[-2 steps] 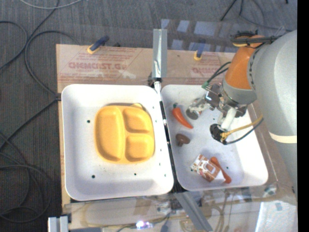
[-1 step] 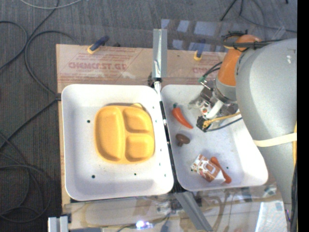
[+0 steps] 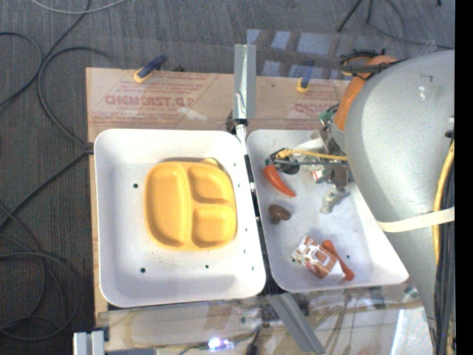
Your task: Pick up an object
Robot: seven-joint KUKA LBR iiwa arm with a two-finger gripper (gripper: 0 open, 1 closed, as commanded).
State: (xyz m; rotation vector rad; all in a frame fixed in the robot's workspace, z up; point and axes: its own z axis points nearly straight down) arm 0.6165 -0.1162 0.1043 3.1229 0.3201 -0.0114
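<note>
In the right bin (image 3: 384, 268) lie a red chili pepper (image 3: 279, 180) at the upper left, a small brown lump (image 3: 278, 213) below it, and a red-and-white packet (image 3: 311, 256) near the front with an orange carrot-like piece (image 3: 338, 262) against its right side. My gripper (image 3: 332, 195) hangs low over the middle of this bin, to the right of the pepper and the brown lump and above the packet. I see nothing held in it.
The left bin (image 3: 118, 272) holds a yellow compartment tray (image 3: 192, 203). The grey arm (image 3: 403, 139) covers the right bin's upper right part. A metal bar (image 3: 243, 87) stands behind the gap between the bins.
</note>
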